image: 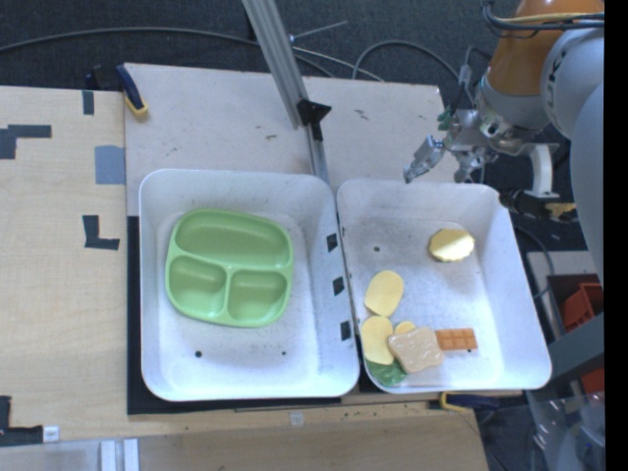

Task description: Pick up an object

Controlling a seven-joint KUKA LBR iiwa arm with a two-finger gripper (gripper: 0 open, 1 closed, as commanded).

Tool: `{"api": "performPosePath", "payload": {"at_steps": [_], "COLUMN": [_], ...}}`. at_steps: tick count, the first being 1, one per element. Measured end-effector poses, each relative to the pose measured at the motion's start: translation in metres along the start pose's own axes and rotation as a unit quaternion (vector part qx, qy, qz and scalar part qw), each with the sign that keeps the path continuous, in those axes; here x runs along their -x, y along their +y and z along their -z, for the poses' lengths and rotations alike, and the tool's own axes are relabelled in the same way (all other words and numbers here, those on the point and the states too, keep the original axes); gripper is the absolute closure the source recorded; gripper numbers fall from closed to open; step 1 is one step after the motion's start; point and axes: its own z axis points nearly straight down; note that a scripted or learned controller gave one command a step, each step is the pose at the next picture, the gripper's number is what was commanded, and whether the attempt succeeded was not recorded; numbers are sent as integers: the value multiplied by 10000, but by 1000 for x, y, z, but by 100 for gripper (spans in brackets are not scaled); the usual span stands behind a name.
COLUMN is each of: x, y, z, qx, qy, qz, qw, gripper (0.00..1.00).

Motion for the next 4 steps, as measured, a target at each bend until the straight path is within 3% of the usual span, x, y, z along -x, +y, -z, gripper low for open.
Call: {"api": "performPosePath", "payload": {"at_steps": [1,3,4], "x": [0,-10,-9], "y": [0,-2,-4], "z": [0,-114,-126], "qx": [-1,-45,-57], "qy": [-2,-2,-5], "qz": [-2,-5,-10], "qw": [10000,10000,10000], "gripper": [0,0,0]}}
